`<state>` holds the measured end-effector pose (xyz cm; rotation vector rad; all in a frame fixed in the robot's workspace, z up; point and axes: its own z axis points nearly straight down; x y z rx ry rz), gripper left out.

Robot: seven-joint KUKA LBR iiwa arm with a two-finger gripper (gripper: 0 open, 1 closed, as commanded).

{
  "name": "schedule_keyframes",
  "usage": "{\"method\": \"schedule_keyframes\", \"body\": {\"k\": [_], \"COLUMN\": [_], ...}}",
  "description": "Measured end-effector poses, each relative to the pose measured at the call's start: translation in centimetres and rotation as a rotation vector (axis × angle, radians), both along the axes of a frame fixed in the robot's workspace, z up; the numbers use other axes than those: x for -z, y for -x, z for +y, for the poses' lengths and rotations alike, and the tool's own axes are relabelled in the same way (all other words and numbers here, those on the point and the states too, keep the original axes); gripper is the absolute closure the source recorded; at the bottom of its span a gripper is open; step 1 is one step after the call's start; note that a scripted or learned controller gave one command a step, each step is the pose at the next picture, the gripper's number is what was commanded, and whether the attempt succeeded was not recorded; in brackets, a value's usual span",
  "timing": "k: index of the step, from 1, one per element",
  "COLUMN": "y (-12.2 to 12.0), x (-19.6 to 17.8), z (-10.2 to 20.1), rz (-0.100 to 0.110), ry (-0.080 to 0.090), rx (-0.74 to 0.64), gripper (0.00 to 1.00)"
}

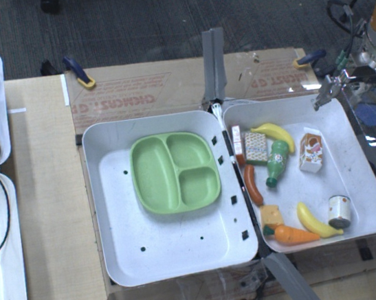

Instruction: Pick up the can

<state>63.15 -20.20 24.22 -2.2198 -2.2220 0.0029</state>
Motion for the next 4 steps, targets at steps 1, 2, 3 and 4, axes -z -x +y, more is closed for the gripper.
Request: {"method": "schedule_keyframes", "body": {"k": [1,2,3,4], "y": [0.0,-2.8,2.9,6.5], "x": [0.0,13.0,15.1,15.0], "z": [0.0,4.6,4.7,0.4], "rz": [0.0,-0.002,0.0,-0.001], "ry": [0.0,0.001,0.0,-0.001], "rx": [0.0,0.122,0.128,0.053], "gripper": [0.0,0.0,0.0,0.0]}}
